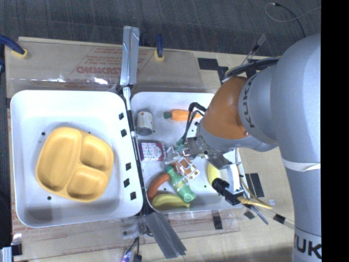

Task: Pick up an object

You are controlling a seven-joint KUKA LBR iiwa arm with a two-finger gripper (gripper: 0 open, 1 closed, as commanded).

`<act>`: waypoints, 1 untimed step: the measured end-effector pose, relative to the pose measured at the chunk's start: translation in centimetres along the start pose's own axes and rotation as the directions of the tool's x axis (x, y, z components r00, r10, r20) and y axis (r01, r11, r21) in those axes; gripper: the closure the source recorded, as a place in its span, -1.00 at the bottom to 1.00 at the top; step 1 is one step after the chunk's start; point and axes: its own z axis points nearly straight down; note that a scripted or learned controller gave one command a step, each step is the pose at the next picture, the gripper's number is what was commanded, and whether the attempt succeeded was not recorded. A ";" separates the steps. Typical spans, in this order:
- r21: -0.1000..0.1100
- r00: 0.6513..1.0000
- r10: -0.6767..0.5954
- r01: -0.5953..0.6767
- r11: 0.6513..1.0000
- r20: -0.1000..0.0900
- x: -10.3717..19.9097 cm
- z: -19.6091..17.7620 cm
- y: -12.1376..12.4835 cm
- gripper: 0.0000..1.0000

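Left bin [22, 146], frame left: yellow tray [74, 162] lying flat. Right bin [143, 198], centre: can [144, 122] upper left, carrot [178, 114] beside it, maroon pouch [151, 150] below, sausage [157, 184] and banana [169, 201] at lower edge, green bottle [181, 185] between. Tool [185, 156] low over bottle's top, near pouch; opening hidden, cannot tell. Arm [240, 116] entering from frame right.

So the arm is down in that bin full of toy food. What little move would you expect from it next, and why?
Probably a short drop straight down to close on something. The gripper hangs low over the right bin, just above the green bottle and the maroon packet, and I see nothing between its fingers yet.
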 end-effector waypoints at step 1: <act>0.006 0.996 0.087 -0.087 0.996 -0.004 8.4 -9.0 2.8 1.00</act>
